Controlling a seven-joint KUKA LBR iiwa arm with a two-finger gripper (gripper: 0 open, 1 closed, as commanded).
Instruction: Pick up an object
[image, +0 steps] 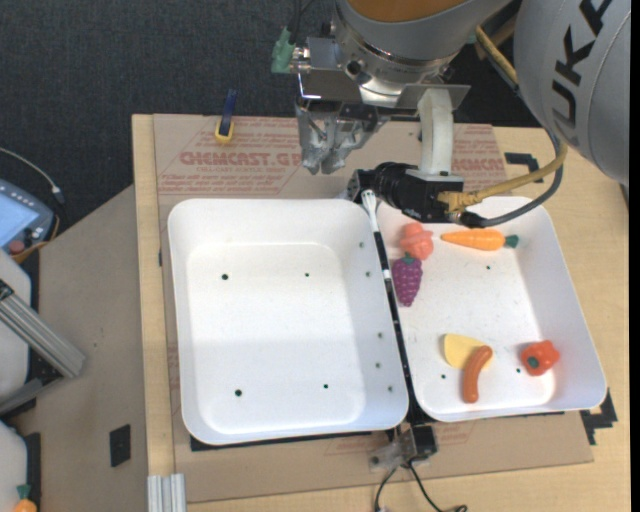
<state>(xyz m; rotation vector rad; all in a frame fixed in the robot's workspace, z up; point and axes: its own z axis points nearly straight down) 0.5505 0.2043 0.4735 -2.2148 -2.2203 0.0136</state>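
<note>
Gripper (325, 150) hangs at 12 o'clock above the worktop (250, 155), jaw state indeterminate. Grapes (407, 279) lie in the right bin (560, 290) against the divider: risk of finger collision.

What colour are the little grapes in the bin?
The grapes are purple, seen in the camera view, lying in the right bin near its left wall.

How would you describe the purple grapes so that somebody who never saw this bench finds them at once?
Look in the right bin, along its left wall where it meets the left bin. The grapes lie there, just below a pink-orange piece. They are the one purple thing, a knobbly bunch; its neighbours are orange, yellow or red.
</note>
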